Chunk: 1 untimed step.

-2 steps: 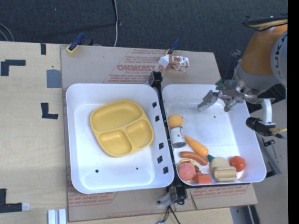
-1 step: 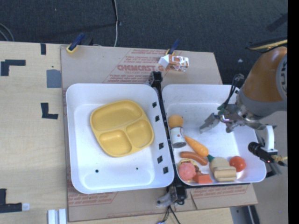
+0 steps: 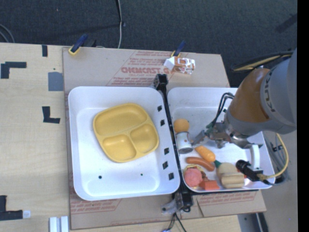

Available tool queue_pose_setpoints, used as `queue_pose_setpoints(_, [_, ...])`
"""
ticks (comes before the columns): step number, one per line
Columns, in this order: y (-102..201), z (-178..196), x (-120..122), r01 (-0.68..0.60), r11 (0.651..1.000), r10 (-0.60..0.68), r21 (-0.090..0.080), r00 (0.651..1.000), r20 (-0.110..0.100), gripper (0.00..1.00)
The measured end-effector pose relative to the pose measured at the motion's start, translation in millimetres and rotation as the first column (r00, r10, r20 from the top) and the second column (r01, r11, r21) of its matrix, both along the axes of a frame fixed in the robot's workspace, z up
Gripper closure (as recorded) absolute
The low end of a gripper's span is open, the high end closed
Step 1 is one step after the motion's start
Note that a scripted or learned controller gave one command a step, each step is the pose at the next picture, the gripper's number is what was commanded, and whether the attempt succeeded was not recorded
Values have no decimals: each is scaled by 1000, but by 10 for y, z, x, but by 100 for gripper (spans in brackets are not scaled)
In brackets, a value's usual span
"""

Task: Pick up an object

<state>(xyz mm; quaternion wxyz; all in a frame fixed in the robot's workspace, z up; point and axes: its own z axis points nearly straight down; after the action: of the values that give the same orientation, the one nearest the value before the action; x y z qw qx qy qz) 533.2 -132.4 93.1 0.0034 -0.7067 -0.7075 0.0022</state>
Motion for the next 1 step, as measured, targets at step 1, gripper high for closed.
queue_pose_setpoints(1, [89, -76, -385, 6, 1000, -6, -8, 1000, 12, 0])
